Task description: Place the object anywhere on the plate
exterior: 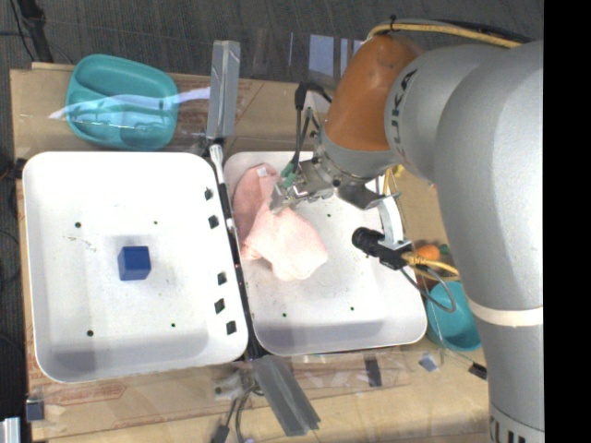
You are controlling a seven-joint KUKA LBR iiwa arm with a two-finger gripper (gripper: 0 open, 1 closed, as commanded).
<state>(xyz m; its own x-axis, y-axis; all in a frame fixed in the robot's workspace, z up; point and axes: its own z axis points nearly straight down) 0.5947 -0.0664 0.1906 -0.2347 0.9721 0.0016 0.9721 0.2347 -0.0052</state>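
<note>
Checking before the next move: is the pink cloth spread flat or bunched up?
Bunched. The pink cloth lies crumpled in folds against the right bin's left wall, with the gripper at its upper edge.

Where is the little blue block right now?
The blue block sits alone in the left bin, far from the pink cloth and the gripper over the right bin.

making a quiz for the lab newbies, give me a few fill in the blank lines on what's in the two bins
1. The small cube in the left bin is ____ in colour.
2. The pink cloth lies in the ____ bin.
3. The gripper hangs over the cloth's ____ edge in this view.
4. The band above the arm's wrist is ____.

Missing words: blue; right; upper; orange
</note>
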